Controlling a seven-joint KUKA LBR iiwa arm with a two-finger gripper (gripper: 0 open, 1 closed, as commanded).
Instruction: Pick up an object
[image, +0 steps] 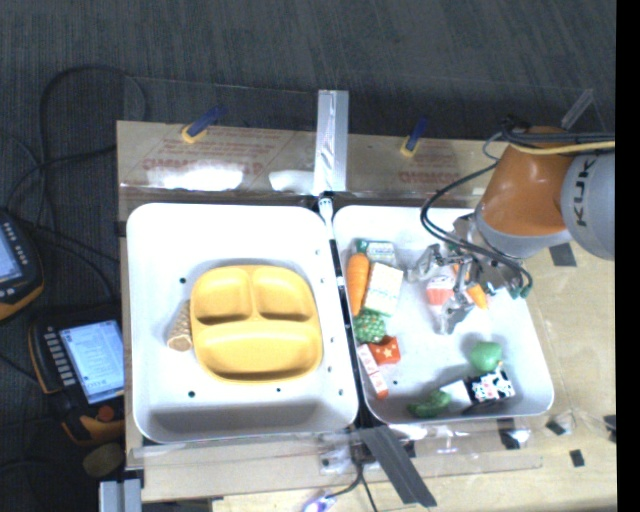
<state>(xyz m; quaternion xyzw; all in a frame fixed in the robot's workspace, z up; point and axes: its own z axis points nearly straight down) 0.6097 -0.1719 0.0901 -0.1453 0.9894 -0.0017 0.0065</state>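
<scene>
Orange carrot (356, 283) beside white box (383, 288)

A dark grey carpeted floor (300, 50) surrounds the pale wooden tabletop (585, 330). Left of the tabletop, black cables (75, 110) loop across the floor, and near them lie a handheld pendant with a lit screen (85, 360) and another device (15, 265).

Right bin crowded, left bin roomier

Right bin (540, 385): carrot (356, 281), cartons and green toys ring the 9 and 6 o'clock sides, centre floor bare. Yellow tray (256, 320) fills mid left bin (150, 330).
</scene>
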